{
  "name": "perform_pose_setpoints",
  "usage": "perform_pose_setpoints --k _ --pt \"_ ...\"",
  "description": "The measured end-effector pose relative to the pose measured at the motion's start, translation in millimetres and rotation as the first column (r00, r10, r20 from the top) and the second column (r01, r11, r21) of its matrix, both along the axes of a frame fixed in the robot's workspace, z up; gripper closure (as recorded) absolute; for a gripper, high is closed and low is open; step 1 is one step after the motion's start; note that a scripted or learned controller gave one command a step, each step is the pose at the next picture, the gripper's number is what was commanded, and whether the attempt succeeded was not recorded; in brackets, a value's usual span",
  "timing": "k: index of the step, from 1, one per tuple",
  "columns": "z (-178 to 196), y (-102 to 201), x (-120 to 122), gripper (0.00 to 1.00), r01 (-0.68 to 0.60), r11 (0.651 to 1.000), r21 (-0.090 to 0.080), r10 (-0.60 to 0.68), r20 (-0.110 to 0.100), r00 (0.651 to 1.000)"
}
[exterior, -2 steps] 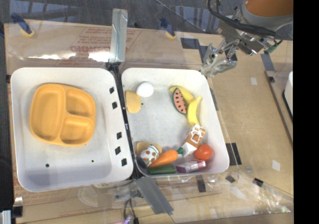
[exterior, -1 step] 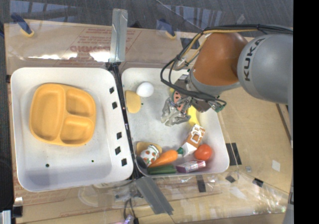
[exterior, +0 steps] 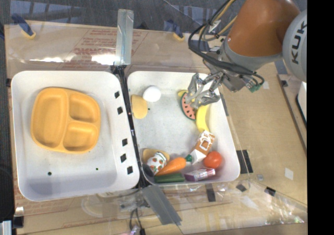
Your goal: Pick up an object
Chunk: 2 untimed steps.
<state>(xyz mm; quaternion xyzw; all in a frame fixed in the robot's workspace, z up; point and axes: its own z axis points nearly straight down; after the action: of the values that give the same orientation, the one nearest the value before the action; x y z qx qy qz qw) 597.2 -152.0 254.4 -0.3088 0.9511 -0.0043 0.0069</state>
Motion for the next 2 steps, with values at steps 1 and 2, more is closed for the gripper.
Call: perform_pose_setpoints --k 1,2 --pt "51 -60 -25 1.0 -0.447 0.894 -0.001 0.447 -0.011 0.894" --pt "61 -58 -23 1.0 -0.452 0.892 -0.003 0.452 -0.007 0.892"
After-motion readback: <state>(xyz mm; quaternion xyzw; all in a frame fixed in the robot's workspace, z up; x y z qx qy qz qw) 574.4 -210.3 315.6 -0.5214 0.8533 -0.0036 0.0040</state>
